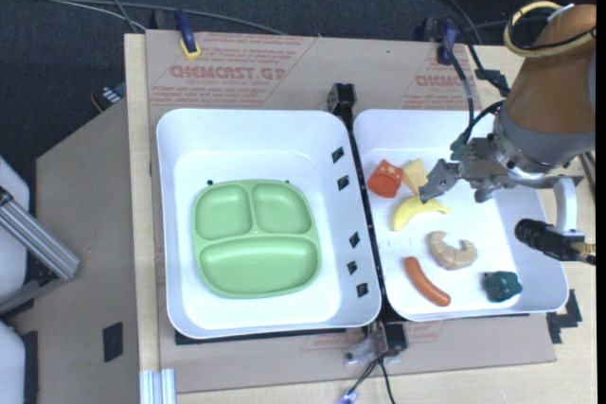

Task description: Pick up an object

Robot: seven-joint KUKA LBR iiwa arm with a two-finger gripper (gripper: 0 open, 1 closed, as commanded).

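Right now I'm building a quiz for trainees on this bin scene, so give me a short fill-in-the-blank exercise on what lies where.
1. The green divided tray lies in the ____ bin.
2. The tray has ____ compartments.
3. The red sausage lies in the ____ bin, below the banana in the view.
4. The gripper hangs above the ____ bin.

Missing words: left; three; right; right.

The arm (pixel 554 80) is running off the right edge, its upper part cut away. Its wrist is covering part of the right bin's (pixel 530 298) far wall. The pincer (pixel 437 183) is looking too small and dark for judging its fingers.
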